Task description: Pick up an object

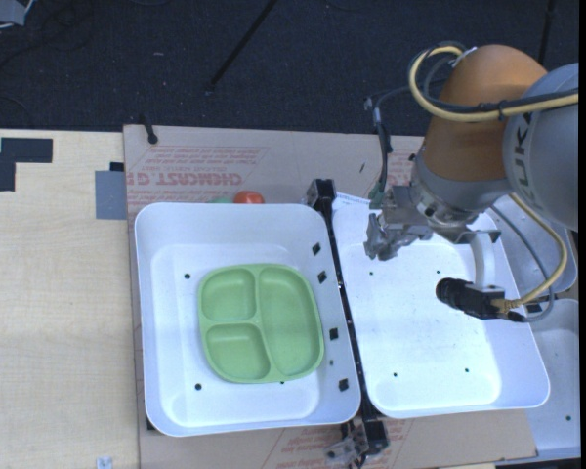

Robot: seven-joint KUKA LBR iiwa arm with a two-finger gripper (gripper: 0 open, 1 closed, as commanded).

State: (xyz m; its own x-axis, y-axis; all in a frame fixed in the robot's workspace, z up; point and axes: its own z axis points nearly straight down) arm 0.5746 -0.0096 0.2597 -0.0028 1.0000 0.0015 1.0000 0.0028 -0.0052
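Green divided plate lying flat in the left bin, near the middle of its floor, three compartments turned up. Right of this plate, past the black clips along the shared rim, the right bin with bare white floor and a few small dark dots. Pincer hanging over the upper left part of the right bin, just right of the shared rim, well apart from the plate and higher than it in the view. Fingers pointing down, seemingly close together with nothing between them, though too dark and small to tell for sure. Grey arm with orange band reaching in from the right, cables looping around it. Above the plate, behind the far wall of the left bin, a small red and green thing peeking out, on the cardboard sheet covering the desk.
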